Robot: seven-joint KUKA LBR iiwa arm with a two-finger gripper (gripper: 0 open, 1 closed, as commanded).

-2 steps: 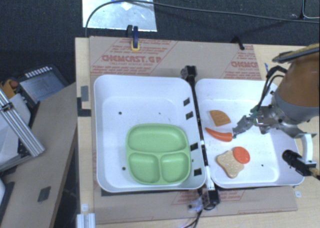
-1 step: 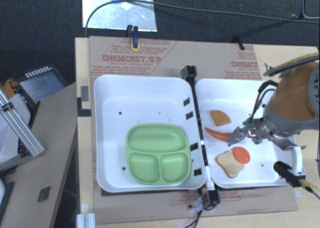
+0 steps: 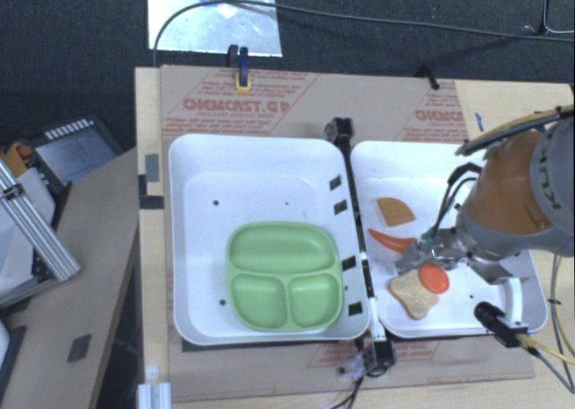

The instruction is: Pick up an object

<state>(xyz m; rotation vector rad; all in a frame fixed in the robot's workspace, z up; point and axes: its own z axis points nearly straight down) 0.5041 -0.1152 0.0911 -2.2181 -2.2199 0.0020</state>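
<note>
Left bin (image 3: 198,218): green divided tray (image 3: 283,274) at 6 o'clock. Right bin (image 3: 395,169): toast-shaped piece (image 3: 412,295), orange wedge (image 3: 394,211), red pepper strip (image 3: 389,239), red round piece (image 3: 434,279), clustered centre to 6 o'clock. Gripper (image 3: 422,254): low over the red round piece; finger state cannot be told; no object seen held. Pick judged not yet done; grasp and lift remain.

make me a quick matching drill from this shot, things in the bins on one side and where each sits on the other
Things:
1. green divided tray
2. orange wedge
3. red round piece
4. tan toast-shaped piece

Places:
A. right bin, far end
B. left bin
C. right bin, near edge
D. right bin, just under the gripper

Pairs: 1-B, 2-A, 3-D, 4-C
</note>
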